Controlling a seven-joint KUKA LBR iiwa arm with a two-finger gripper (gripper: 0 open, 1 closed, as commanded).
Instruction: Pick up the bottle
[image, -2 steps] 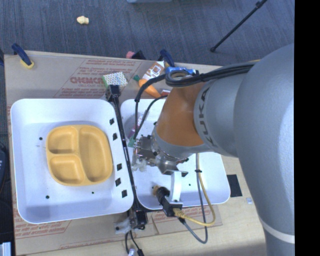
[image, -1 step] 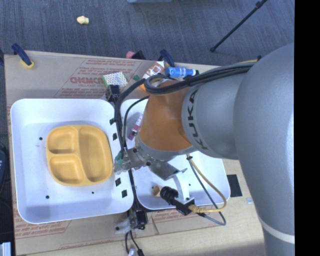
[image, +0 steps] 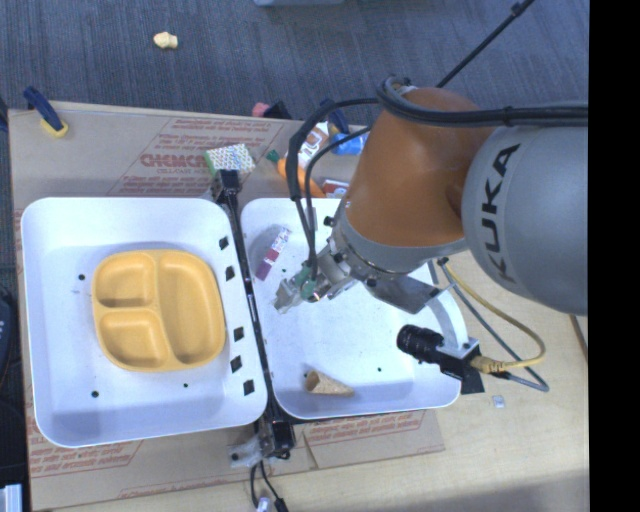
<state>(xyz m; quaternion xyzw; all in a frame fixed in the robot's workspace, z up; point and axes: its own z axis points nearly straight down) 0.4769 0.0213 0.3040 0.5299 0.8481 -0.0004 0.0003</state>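
The left bin (image: 40, 330) holds a yellow divided plate (image: 158, 308); in the right bin (image: 400, 395), near its upper-left corner, the small bottle (image: 271, 250) lies on its side; just right of it and lower, the claw (image: 292, 292) hangs over the bin floor, apart from the bottle, its opening impossible to tell; a tan wedge (image: 328, 383) lies near the front wall.

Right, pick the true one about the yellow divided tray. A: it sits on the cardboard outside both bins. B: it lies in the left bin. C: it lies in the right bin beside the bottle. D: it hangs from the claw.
B: the yellow divided tray rests flat on the floor of the left bin, while the bottle lies in the right bin.
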